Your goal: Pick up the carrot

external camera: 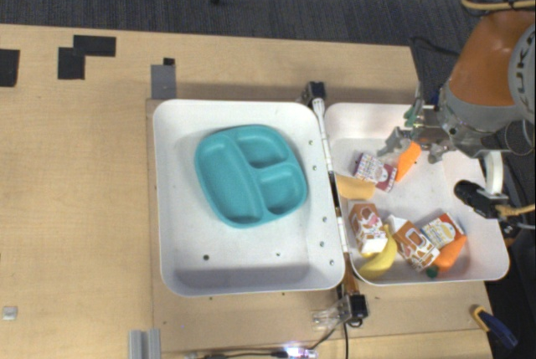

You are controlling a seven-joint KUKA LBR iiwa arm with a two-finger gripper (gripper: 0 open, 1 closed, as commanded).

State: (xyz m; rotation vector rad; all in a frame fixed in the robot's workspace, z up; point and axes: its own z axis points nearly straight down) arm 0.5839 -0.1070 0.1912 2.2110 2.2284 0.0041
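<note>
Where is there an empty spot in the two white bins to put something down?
Left bin: bare white floor rings the teal divided plate, widest along the near edge and in the far left corner. Right bin: a bare patch sits mid-right, between the gripper and the near snack cartons. Its near left corner is crowded with cartons and a banana.

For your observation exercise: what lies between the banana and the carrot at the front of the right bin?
In the camera view, two small printed cartons lie side by side between the banana and the carrot, touching both.
</note>
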